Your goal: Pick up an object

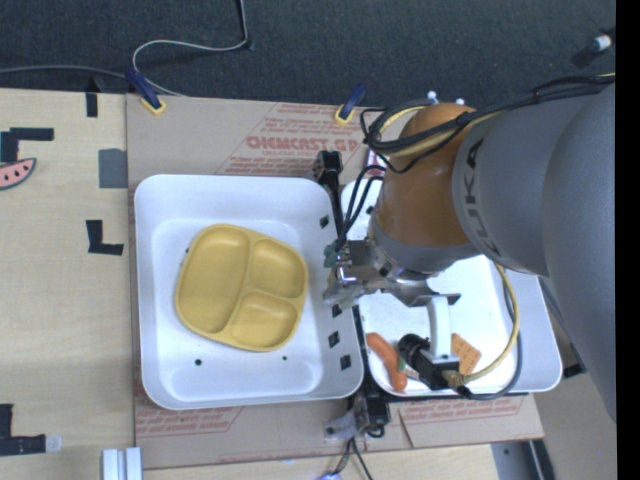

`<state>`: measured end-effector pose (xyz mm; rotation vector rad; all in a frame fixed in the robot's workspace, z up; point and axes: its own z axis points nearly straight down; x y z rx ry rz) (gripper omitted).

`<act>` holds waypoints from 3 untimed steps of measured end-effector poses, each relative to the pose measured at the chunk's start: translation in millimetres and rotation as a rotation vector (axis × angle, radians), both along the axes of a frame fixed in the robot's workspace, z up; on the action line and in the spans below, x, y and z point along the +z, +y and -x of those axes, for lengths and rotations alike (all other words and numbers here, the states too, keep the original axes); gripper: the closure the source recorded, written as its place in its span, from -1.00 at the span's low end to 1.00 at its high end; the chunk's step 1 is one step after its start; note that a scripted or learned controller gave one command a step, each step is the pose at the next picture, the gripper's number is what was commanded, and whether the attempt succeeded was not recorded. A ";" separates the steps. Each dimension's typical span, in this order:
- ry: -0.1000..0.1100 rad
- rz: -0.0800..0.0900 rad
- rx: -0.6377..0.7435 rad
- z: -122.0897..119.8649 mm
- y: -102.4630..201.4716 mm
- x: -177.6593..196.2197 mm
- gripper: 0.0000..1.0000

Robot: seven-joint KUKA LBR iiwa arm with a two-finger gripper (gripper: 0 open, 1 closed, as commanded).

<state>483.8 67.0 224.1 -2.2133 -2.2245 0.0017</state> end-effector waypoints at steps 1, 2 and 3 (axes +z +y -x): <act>-0.003 0.003 -0.004 -111.2 -17.6 34.6 1.00; 0.001 0.002 -0.002 -109.3 51.6 -42.7 1.00; -0.001 0.003 -0.003 -109.9 50.9 -41.9 -1.00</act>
